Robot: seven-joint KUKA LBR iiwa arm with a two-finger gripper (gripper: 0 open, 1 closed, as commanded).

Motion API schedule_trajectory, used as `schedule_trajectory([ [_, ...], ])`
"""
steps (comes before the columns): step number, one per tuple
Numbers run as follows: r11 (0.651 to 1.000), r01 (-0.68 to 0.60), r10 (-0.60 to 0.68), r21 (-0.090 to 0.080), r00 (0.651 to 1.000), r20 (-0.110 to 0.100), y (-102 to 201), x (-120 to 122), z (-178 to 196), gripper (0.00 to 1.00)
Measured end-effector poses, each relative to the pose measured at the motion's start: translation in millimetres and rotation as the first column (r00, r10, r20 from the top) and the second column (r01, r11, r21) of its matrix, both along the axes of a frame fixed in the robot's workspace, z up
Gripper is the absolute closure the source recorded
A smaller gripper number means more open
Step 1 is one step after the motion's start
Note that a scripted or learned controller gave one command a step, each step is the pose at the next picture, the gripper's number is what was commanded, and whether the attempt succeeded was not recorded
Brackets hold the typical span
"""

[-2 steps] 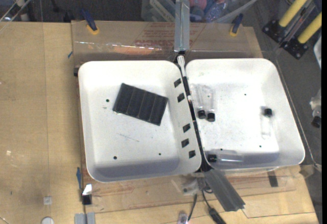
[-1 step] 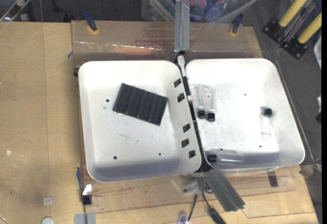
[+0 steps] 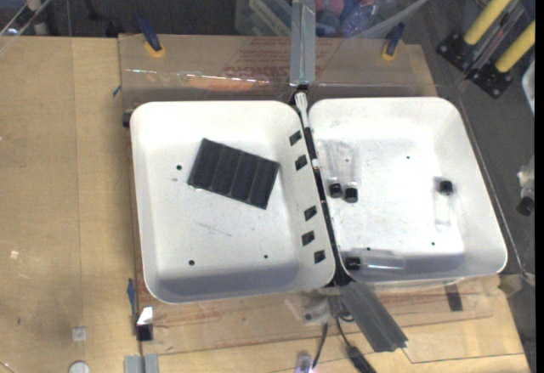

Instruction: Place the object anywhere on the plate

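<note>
Where the object lies: I think it is the pair of small dark bits (image 3: 343,191), just right of the middle wall (image 3: 306,193) where the two bins meet. They are too small to tell what they are.
Other bit: one more small dark bit (image 3: 444,187) lies far to the right of the middle wall, well apart from the pair. It could be the object too.
Plate: I think it is the flat dark slab (image 3: 234,173), left of the middle wall. It lies a bit crooked, with lines across its top.
Gripper: I cannot tell how wide its fingers are or if it has hold of anything.
Step now: I think it is the pick-up, as no bit lies on the slab yet.
How to do it well: come straight down on one bit. The pair sits so close to the middle wall that a finger could bump the wall. Lift high to clear the wall, then let go over the middle of the slab.
Bins: two white bins (image 3: 170,278) sit side by side on the bench.
</note>
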State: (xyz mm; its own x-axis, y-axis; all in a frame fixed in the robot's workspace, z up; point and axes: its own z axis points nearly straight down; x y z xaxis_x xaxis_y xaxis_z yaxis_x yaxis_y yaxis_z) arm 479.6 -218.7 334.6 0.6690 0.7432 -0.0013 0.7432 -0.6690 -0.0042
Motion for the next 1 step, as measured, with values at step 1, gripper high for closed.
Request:
schedule_trajectory([
  [1,0.998,-0.064,0.064,-0.002,0.998,0.002,3.0,0.6,5.7,1.0],
])
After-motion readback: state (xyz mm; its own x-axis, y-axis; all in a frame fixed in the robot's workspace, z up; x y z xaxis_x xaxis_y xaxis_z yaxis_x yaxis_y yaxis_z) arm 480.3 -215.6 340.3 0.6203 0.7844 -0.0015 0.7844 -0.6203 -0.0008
